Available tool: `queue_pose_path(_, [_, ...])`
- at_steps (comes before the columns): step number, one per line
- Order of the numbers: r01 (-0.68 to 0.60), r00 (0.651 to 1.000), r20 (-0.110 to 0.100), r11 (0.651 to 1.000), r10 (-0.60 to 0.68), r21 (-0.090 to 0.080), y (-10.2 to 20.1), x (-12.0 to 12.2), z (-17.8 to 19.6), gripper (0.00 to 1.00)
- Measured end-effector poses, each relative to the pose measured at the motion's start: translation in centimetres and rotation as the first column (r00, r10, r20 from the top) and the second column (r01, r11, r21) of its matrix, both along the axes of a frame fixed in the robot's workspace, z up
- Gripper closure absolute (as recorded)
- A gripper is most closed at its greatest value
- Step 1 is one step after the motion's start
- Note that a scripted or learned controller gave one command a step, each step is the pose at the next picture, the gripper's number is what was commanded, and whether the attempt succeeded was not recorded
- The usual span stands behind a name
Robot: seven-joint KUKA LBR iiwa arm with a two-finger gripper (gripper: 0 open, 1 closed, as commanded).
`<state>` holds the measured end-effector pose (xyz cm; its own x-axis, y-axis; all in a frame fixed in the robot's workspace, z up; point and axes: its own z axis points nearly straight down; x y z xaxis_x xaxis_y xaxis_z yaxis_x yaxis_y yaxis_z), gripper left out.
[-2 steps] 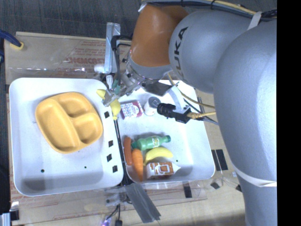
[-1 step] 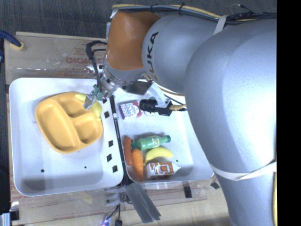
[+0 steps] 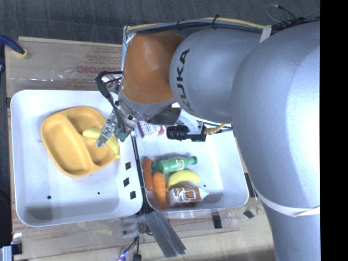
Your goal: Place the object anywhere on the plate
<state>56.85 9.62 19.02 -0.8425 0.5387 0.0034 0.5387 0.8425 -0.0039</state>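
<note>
The arm (image 3: 228,64) reaches in from the right and across the right bin (image 3: 234,162), its orange band above the divider between the two bins. The pincer (image 3: 107,136) sits over the right part of the yellow plate (image 3: 65,140), which lies in the left bin (image 3: 32,200). The plate is a divided dish, tilted slightly in the frame. A yellow object (image 3: 111,145) is seen at the pincer tips, touching the plate's right compartment; whether it is clamped between the tips or merely lying beneath them cannot be told.

The right bin holds a green bottle (image 3: 176,163), a banana (image 3: 184,177), a carrot (image 3: 157,186), a brown carton (image 3: 185,196) and a small white packet (image 3: 149,128) near the bin's upper left. The first four lie close together, touching, in the lower left part of that bin. Both bins rest on the surface (image 3: 60,53).
</note>
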Motion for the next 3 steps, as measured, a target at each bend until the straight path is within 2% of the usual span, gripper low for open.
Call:
queue_pose_path(1, [0.001, 1.000, 0.000, 1.000, -0.001, 0.000, -0.04, 0.01, 0.01, 0.00])
queue_pose_path(2, [-0.004, 1.000, -0.002, 1.000, 0.004, -0.001, -0.04, 0.09, 0.89, 1.00])
queue_pose_path(3, [-0.004, 1.000, -0.002, 1.000, 0.004, -0.001, -0.03, 0.09, 0.89, 0.00])
